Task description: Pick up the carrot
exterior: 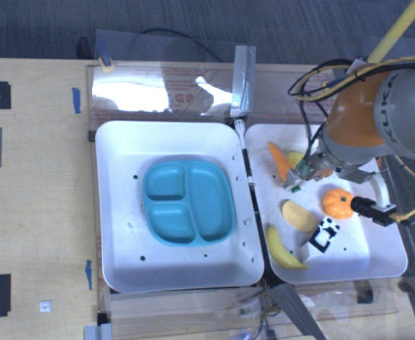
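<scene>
At the near edge of the pale wooden surface, the front rims of two shallow white bins sit side by side, with clear plastic brackets beneath them that are hard to make out. The right bin holds a handful of small toy foods: one yellow banana curving along its near left wall, one black-and-white patterned piece whose shape is unclear, one pale yellow oval piece and one glossy orange pumpkin with a green stem, lying just beside a black fitting on the arm. The left bin carries a single smooth teal plate divided into three compartments. Farther back in the right bin lies the one carrot, a tapered orange cone set at a slant near the left wall, its lower end touching the gripper. A bit of yellow shows just behind the carrot, mostly hidden. The gripper hangs low at the carrot's near end, but its tips are small and blurred, so whether it is wide, narrow or grasping anything cannot be told. Above it the grey arm with its orange band is cut off at the right, trailed by black and yellow cables. At the far side, a clear glossy sheet throws glare.
</scene>
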`<state>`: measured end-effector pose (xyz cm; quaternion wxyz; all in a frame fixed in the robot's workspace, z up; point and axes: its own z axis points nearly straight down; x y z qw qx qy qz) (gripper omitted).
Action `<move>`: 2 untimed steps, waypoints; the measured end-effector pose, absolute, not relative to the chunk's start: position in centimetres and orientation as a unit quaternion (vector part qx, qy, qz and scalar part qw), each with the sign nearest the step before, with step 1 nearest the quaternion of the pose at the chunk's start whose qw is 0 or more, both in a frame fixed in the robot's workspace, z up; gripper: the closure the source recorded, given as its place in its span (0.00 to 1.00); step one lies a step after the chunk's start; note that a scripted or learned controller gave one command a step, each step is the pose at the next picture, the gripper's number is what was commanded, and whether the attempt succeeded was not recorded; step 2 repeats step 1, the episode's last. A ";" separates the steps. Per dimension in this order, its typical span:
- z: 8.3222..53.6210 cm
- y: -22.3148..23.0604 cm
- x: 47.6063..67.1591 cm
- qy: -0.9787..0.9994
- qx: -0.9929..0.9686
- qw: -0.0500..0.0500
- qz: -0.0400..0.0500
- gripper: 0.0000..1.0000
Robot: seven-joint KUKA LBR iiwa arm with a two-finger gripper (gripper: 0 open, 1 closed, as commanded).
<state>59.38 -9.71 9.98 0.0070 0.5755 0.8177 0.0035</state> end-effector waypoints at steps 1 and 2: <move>21.1 -2.3 61.9 0.807 0.590 0.004 0.004 1.00; 21.1 -2.3 61.9 0.807 0.590 0.004 0.004 1.00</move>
